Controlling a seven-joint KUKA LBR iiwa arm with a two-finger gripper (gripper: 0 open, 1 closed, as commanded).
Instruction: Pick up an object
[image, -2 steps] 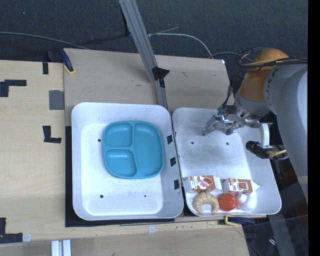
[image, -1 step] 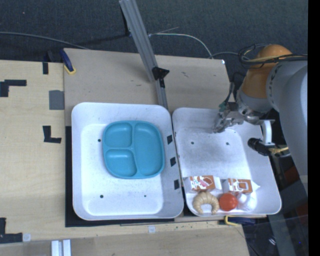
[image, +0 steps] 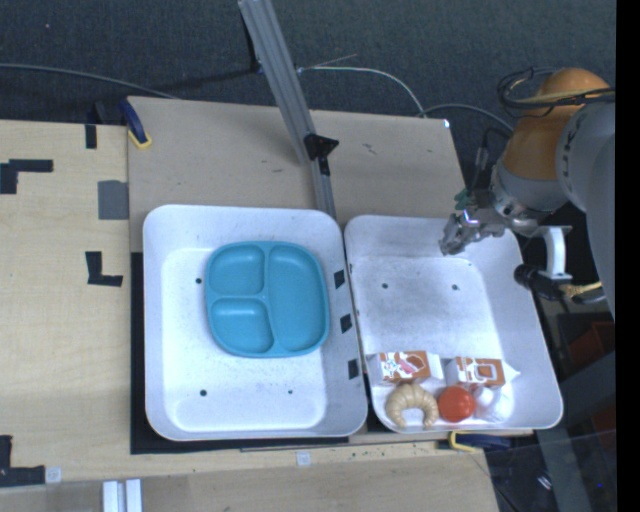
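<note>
Probably I'd take the light, soft croissant (image: 412, 404) across its middle; whether the jaws (image: 458, 236) are apart, I cannot tell.

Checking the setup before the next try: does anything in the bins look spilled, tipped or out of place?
Nothing stands out. The blue plate lies flat in the left bin. The croissant, tomato and two packets sit crowded in the right bin's near corner, nothing spilled.

Two bins (image: 180, 400); one plate (image: 267, 298); four foods (image: 412, 403)
</note>
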